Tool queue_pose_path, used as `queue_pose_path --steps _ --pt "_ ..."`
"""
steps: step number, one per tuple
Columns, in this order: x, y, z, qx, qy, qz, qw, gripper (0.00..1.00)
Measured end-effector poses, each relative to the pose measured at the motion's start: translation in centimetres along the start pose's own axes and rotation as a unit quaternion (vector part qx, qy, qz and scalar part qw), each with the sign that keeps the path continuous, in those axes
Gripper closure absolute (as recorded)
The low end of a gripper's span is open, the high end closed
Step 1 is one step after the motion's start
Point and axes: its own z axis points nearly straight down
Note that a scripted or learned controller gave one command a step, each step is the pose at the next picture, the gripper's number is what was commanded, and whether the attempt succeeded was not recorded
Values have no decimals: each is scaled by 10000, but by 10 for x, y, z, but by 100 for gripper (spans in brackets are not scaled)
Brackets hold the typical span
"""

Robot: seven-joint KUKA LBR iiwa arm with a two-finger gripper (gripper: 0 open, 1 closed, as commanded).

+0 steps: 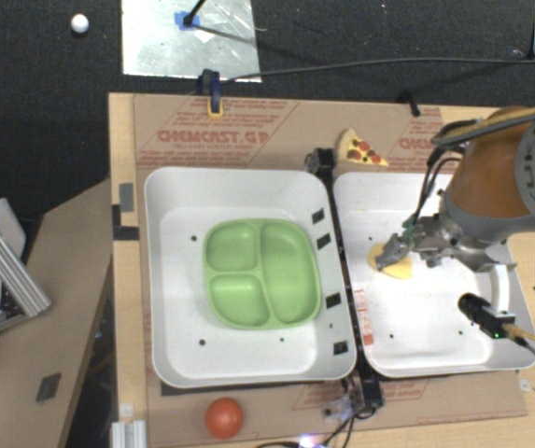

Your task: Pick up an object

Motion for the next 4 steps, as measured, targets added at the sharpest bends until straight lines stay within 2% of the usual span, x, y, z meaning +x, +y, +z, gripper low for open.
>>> queue_pose_path --steps 1,4 --pt "0 2 -13 -27 -4 -3 10000 100" --pt "-3 -3 -143 -38 -6 -17 10000 100"
